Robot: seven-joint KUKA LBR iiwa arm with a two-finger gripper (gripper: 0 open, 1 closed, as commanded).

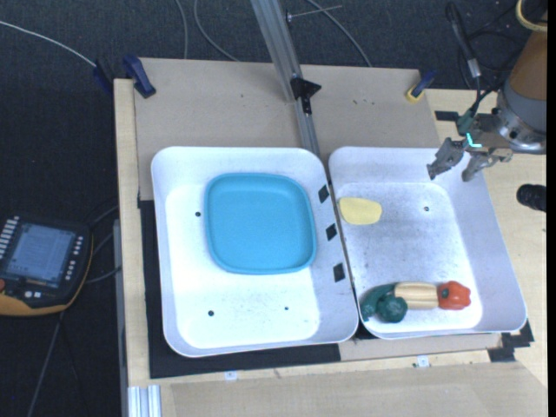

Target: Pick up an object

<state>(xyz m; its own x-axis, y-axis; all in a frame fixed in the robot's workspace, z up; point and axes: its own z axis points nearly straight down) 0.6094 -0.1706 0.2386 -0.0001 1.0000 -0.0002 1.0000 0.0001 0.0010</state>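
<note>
White plastic forms both shallow bins on the tan surface (226, 94). The left bin (174, 311) holds a light blue square plate (261, 222) lying flat, slightly toward the bin's far side. The right bin (486, 250) holds four small things. A pale yellow piece (360, 211) lies alone near its far left corner, close to the divide between the bins. Along the near wall three things lie in a row: a dark green lump (384, 306) at the left, a tan cylinder-shaped piece (417, 295) touching it, and a red piece (453, 295) against the cylinder's right end.

The arm enters at the far right, and its end effector (462, 165) hangs over the far right corner of the right bin, near the rim. Its two fingers (443, 160) are spread apart with nothing between them. It is well apart from the row of three things along the near wall and from the yellow piece to its left.

A metal rail (276, 33) runs from the far edge down to the gap between the bins. Blue clamps (139, 76) sit at the surface's far left corner and a yellow clamp (421, 83) toward the far right. A handheld control pendant (39, 263) lies on the dark floor at the left.
</note>
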